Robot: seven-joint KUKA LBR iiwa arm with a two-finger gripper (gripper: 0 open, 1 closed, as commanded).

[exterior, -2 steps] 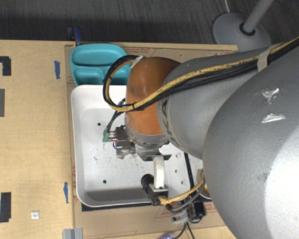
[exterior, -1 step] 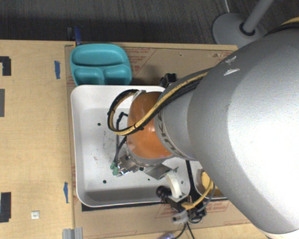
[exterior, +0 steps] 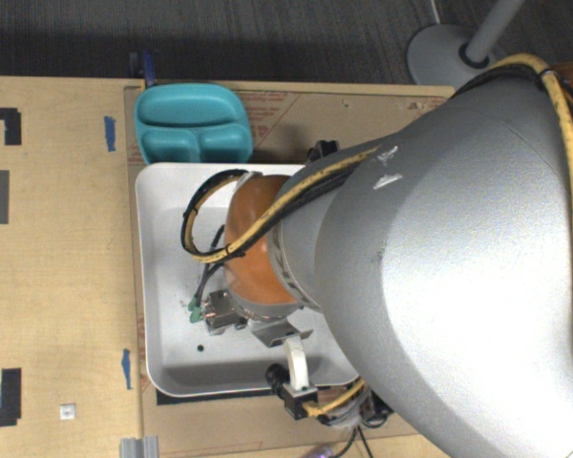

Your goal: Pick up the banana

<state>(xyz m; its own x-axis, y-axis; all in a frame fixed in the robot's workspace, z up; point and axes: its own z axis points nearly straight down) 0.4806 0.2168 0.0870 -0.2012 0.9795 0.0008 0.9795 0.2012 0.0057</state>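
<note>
My grey arm (exterior: 430,246) reaches in from the right and covers most of the white bin (exterior: 167,284). Its orange band (exterior: 253,246) sits over the middle of that bin, with the wrist pointing straight down. Below the band, grey parts of the gripper (exterior: 227,315) stick out low over the bin floor, towards the bin's front left. The arm hides whatever lies beneath it and to its right. Black and yellow cables (exterior: 202,219) loop from the wrist over the bin's left half.
A teal moulded tray (exterior: 193,122) stands just behind the bin's far edge. Brown cardboard (exterior: 57,256) with black and blue tape marks stretches to the left. A grey stand base (exterior: 449,51) is at the back right.
</note>
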